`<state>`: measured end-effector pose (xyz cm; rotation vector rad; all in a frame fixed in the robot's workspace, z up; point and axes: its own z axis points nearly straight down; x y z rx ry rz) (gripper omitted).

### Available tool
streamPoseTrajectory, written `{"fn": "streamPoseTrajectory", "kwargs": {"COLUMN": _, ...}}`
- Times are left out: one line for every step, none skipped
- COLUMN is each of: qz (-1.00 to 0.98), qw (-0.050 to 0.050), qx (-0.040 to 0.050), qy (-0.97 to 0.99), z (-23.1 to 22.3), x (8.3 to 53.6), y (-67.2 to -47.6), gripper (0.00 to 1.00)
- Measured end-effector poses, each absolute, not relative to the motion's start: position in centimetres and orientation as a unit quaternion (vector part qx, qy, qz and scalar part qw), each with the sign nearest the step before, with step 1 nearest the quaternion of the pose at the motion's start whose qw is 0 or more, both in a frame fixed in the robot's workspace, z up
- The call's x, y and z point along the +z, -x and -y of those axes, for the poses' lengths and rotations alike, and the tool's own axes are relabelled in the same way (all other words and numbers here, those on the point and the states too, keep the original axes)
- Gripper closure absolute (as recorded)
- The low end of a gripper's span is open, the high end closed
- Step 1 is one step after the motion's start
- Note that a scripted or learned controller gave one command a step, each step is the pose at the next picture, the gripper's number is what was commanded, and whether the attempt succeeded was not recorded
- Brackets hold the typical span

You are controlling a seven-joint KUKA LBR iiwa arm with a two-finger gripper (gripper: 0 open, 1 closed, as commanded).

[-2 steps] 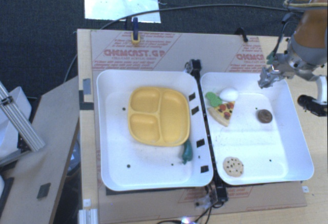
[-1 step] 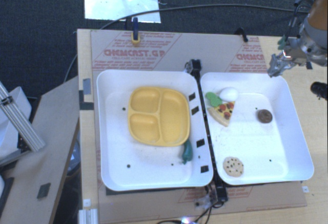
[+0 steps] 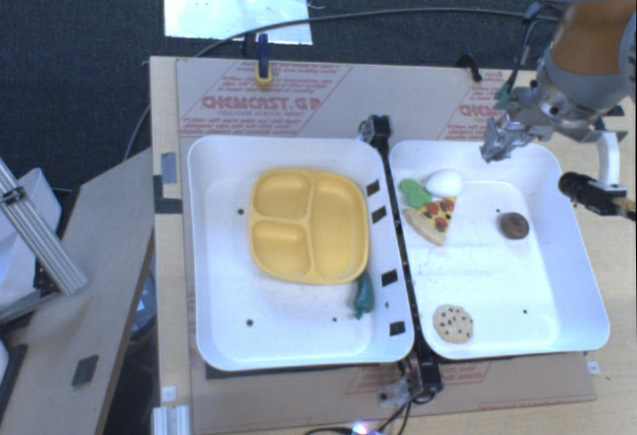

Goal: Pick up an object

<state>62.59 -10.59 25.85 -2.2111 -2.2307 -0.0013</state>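
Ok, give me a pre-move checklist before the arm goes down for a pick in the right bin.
1. Gripper above the right bin, at its far edge: ok.
2. Finger opening: cannot tell.
3. Nothing held between the fingers: cannot tell.
4. Dark brown cookie lies alone, with room round it: ok.
5. Pizza slice, white egg and green piece crowd together: not ok for a clean grasp.
6. Chocolate chip cookie lies apart, near the front: ok.
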Motion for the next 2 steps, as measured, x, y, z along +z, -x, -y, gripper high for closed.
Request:
{"fn": "streamPoseTrajectory", "kwargs": {"qz": 0.711, "qw": 0.001, "qx": -0.0008, "qy": 0.704, "z": 5.1, "x": 24.4, "y": -61.9, "gripper": 1.00}}
{"fn": "streamPoseTrajectory", "kwargs": {"qz": 0.710, "qw": 0.000, "qx": -0.0007, "qy": 0.704, "z": -0.4, "x": 25.0, "y": -60.3, "gripper": 1.00}}
